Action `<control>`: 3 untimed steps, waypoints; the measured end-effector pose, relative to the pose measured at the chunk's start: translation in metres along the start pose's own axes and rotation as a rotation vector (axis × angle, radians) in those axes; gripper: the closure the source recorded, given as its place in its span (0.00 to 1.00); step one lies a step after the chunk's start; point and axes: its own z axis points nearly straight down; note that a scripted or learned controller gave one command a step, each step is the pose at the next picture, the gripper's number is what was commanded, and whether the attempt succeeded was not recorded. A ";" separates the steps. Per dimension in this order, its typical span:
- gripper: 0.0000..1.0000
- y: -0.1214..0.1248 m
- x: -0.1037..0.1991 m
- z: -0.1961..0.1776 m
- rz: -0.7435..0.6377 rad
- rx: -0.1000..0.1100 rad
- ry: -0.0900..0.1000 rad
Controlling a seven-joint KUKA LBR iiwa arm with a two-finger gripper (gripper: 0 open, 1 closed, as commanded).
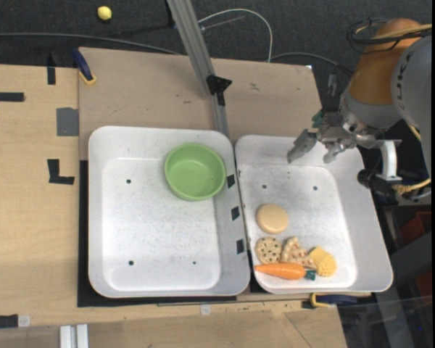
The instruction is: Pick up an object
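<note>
Camera view: the fingers [315, 149] hang over the far edge of the right bin [362, 216], one finger [300, 148] reaching out to the left and the other [333, 151] to the right. They are spread wide, with a clear gap of bare bin floor between the tips, and nothing is held or touched by either one. The grey arm [399, 78], with its orange band, enters from the right behind the fingers. The objects to pick lie nearer the camera than the fingers, grouped at the near end of the same bin and well apart from the tips: a round tan biscuit [272, 218] is the closest of them, slightly to the left of the fingers; beyond it toward the near rim lie a lattice cracker [267, 249], a pale lumpy piece [293, 251], a yellow corn piece [323, 261] and an orange carrot [281, 270], which lies along the near rim. To the left of the fingers, in the left bin [116, 252], a green bowl [195, 171] stands upright near the dividing rims. Both bins rest on the bench [29, 194].
</note>
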 end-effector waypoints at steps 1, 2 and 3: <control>0.00 0.000 0.000 0.000 0.000 0.000 0.000; 0.00 -0.006 -0.003 0.046 0.001 0.004 -0.001; 0.00 -0.008 -0.002 0.101 0.001 0.006 0.000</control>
